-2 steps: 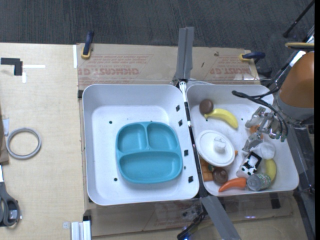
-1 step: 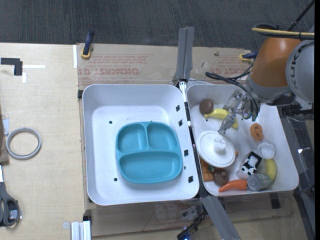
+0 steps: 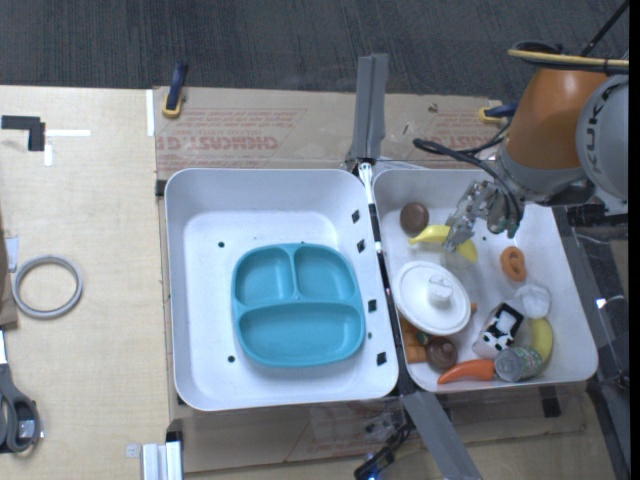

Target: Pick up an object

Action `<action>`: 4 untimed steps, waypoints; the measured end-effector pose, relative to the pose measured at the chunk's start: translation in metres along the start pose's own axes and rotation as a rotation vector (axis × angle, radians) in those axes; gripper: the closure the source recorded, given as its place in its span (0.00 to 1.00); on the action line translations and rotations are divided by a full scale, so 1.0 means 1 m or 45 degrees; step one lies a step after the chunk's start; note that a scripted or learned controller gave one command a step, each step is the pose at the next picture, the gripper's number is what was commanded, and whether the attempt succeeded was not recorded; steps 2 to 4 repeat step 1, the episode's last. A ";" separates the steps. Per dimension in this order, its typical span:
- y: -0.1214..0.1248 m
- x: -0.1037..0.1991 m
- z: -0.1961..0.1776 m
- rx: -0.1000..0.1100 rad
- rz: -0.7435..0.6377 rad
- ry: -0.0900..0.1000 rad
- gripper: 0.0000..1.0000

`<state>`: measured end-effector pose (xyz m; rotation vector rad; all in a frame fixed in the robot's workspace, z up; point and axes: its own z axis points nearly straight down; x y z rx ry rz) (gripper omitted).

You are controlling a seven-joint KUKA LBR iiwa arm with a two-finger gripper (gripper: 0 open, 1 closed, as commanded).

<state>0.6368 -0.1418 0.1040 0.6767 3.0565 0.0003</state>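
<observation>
My gripper [image 3: 481, 230] hangs low in the upper middle of the right bin [image 3: 560, 230], open, with nothing visibly held between its fingers. Just under its left finger lies a yellow banana-shaped toy [image 3: 431, 235], with another yellow piece [image 3: 467, 252] beside it. A brown ball [image 3: 414, 216] sits to the left of the gripper. An orange ring [image 3: 513, 263] lies just below and to the right of it. A white round lid [image 3: 432, 297] rests in the bin's middle.
The left bin [image 3: 195, 268] holds a blue divided plate [image 3: 297, 303]. Along the right bin's front lie an orange carrot [image 3: 465, 371], a grey can [image 3: 515, 364], a yellow banana [image 3: 542, 340], a black-and-white block [image 3: 500, 327] and a brown piece [image 3: 440, 352]. A grey ring [image 3: 45, 286] lies on the bench at left.
</observation>
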 end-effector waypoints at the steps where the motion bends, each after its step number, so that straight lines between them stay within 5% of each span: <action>1: 0.059 0.049 -0.088 0.005 0.426 0.010 1.00; 4: 0.059 0.049 -0.088 0.005 0.426 0.010 1.00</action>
